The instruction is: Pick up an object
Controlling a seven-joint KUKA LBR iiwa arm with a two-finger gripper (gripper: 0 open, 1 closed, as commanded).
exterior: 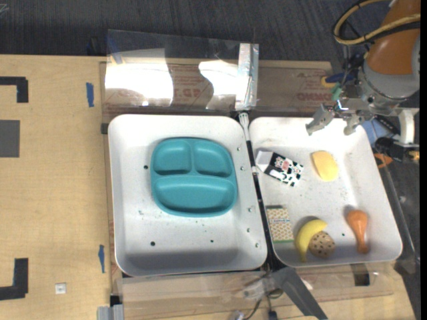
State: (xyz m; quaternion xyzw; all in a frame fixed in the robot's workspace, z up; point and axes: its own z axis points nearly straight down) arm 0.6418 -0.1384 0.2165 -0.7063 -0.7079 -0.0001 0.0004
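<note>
A pale yellow block (325,165) lies in the right bin (380,199), beside a cow-print card (284,170). Above the bin's far right corner, the gripper (337,123) hangs with fingers splayed apart, holding nothing, the arm (393,52) reaching in from the right.

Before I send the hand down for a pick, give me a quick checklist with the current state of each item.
1. Hand over the right bin: ok, above its far edge.
2. Fingers spread: ok, both tips apart.
3. Hand carries nothing: ok, nothing between the fingers.
4. Nearest target free: ok, the yellow block lies alone.
5. Hand lined up over it: not ok, the block sits nearer the camera.
6. Teal plate out of the way: ok, in the left bin.
</note>
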